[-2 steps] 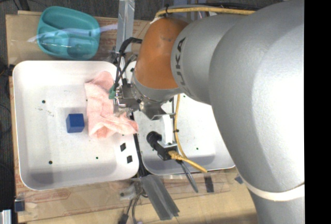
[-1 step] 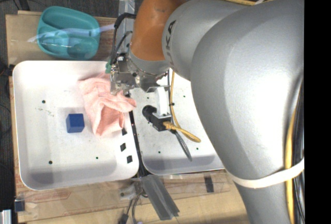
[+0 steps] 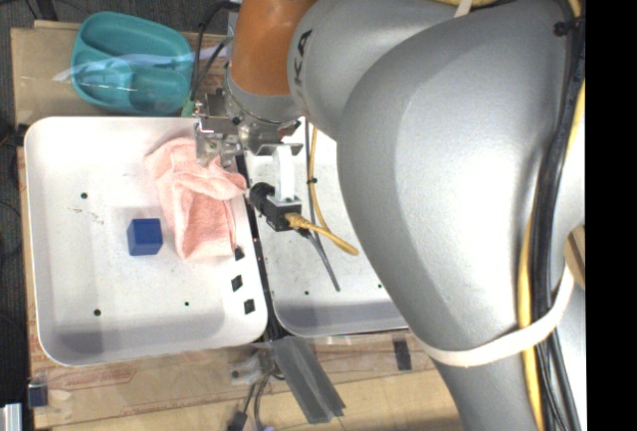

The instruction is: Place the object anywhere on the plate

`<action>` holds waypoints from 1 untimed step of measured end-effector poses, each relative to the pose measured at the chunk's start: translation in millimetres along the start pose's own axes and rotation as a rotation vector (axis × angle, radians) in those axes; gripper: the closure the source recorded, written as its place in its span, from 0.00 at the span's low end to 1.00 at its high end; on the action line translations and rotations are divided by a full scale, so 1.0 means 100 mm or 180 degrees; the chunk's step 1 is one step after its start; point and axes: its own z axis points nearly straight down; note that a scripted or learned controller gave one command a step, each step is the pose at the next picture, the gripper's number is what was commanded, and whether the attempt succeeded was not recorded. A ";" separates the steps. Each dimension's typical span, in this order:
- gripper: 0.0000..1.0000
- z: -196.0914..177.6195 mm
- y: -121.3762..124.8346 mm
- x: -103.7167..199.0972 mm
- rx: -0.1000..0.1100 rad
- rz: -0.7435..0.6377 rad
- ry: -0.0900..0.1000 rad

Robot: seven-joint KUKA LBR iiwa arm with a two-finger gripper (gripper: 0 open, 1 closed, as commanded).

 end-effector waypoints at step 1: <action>1.00 0.03 0.09 0.01 -0.0005 0.0061 0.0001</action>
